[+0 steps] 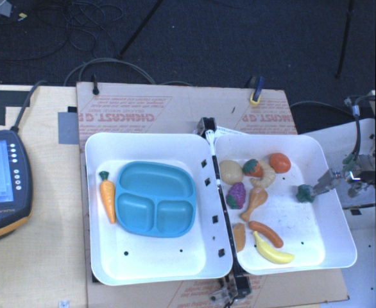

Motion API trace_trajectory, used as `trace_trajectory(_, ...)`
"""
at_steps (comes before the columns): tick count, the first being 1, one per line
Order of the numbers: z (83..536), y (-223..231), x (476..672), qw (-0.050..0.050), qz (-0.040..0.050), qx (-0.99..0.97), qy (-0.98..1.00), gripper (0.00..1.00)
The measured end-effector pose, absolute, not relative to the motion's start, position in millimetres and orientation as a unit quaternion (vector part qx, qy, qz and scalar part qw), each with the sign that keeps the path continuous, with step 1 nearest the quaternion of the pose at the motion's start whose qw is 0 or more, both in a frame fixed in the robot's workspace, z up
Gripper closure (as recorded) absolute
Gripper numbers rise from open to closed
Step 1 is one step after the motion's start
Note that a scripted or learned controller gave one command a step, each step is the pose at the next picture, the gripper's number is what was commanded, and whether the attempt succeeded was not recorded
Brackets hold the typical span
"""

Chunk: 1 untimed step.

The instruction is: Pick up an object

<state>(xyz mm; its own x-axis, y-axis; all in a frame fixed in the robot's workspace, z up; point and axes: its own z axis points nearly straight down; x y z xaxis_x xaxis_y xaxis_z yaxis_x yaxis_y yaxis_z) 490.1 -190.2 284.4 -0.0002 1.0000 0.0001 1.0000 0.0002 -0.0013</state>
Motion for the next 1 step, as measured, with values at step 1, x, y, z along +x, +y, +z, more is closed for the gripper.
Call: trace_trajectory(1,152.7,-130.4,502.7,0.008,0.0029,-0.705,-0.709,0.0)
